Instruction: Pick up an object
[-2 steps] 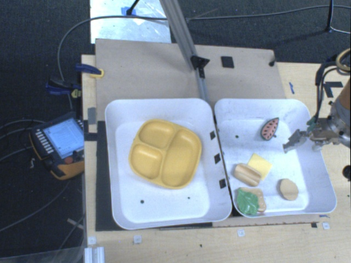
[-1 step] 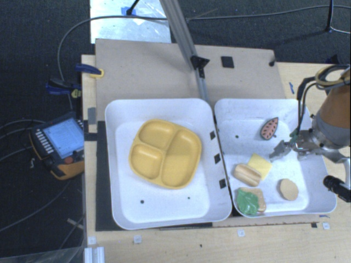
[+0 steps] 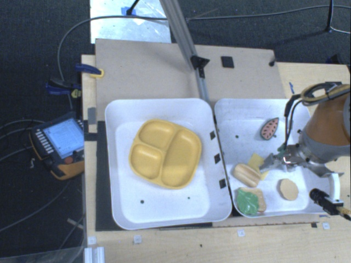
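One bun-shaped toy (image 3: 247, 174) just left of the hand (image 3: 282, 160).

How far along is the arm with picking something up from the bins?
Nothing looks picked yet. The gripper is low in the right bin, beside the yellow piece and the bun-like piece, and both lie on the bin floor. Left to do: close on one item and lift it.

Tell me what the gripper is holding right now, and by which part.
Cannot be told: the gripper sits low beside the yellow piece and the bread roll.
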Motion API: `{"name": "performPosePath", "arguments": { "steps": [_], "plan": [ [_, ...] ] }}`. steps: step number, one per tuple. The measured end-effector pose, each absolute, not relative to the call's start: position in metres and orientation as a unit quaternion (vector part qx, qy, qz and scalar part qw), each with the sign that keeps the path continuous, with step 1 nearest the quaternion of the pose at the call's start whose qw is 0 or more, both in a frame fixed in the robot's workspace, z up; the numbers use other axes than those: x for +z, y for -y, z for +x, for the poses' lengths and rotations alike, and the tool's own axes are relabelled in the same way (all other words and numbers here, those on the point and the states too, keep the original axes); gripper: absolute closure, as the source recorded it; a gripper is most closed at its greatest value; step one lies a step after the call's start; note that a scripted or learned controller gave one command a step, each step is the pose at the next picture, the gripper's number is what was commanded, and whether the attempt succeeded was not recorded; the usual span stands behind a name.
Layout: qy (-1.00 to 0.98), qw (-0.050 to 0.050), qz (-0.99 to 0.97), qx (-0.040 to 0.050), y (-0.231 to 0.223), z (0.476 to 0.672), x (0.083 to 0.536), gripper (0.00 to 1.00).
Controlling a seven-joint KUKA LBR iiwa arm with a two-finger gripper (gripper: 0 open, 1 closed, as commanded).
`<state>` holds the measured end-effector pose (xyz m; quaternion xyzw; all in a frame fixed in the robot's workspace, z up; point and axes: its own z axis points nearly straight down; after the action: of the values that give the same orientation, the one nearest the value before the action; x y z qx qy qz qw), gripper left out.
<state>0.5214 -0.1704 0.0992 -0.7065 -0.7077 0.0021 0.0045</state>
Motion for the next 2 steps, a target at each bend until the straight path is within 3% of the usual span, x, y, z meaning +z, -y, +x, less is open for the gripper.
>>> {"name": "performPosePath", "arguments": {
  "steps": [1,2],
  "plan": [
    [0.707,-0.002,-0.707,-0.0007,0.172,0.525,0.116,1.00],
    [0.709,-0.002,-0.705,-0.0015,0.165,0.523,0.164,1.00]
  ]
}}
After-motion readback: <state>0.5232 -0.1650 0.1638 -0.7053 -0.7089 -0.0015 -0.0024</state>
